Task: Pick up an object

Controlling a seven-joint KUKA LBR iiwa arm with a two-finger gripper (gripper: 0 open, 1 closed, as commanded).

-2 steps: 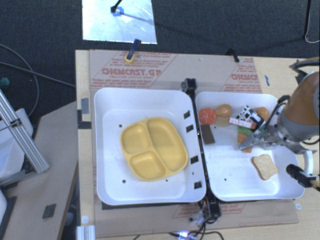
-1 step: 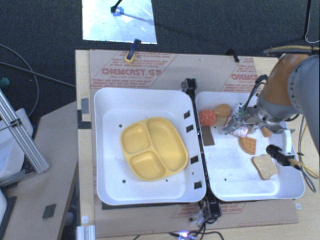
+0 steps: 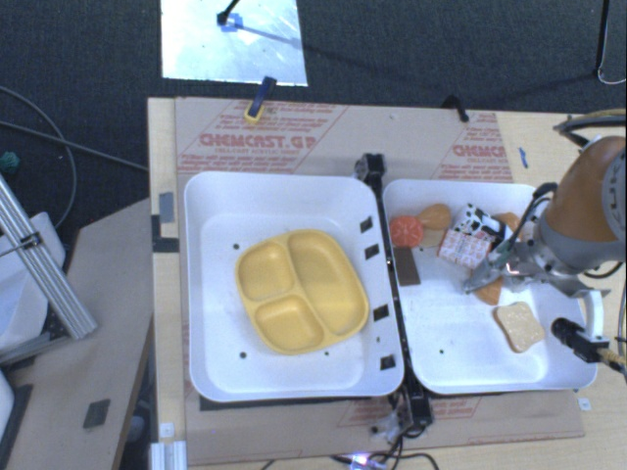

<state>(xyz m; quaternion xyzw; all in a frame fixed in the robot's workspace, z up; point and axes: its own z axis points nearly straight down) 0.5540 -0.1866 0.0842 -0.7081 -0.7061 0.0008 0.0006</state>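
The bench (image 3: pixel 323 130) is the biggest thing here, a wooden top covered by printed cardboard, with dark carpet beyond its twelve o'clock edge and a shiny square sheet (image 3: pixel 233 25) lying out there. On it sit the two white bins, their inner walls touching along a black hinge line down the middle. The left bin (image 3: pixel 211 292) has the most open room: a yellow divided plate (image 3: pixel 299 290) sits near its centre, tilted, with bare white floor all round it out to the walls. The right bin (image 3: pixel 441 355) is crowded along its twelve o'clock side and bare from the centre down toward six and seven o'clock. The arm (image 3: pixel 588 209) comes in from three o'clock, its orange band over the bin's right wall, and the gripper (image 3: pixel 487 280) sits low near the bin's centre; I cannot tell whether its fingers are parted or closed. Right at its tip lies an orange piece (image 3: pixel 489 293), mostly hidden. Just at five o'clock from the tip lies a slice of toast (image 3: pixel 519 326), pale tan, lying flat, near the right wall. At eleven o'clock from the tip is a red and white checked box (image 3: pixel 463 246), next to a black and white one (image 3: pixel 482 222). Further toward nine o'clock rests a red tomato (image 3: pixel 407 230), close to the hinge wall, with a tan bun (image 3: pixel 434 216) touching it.
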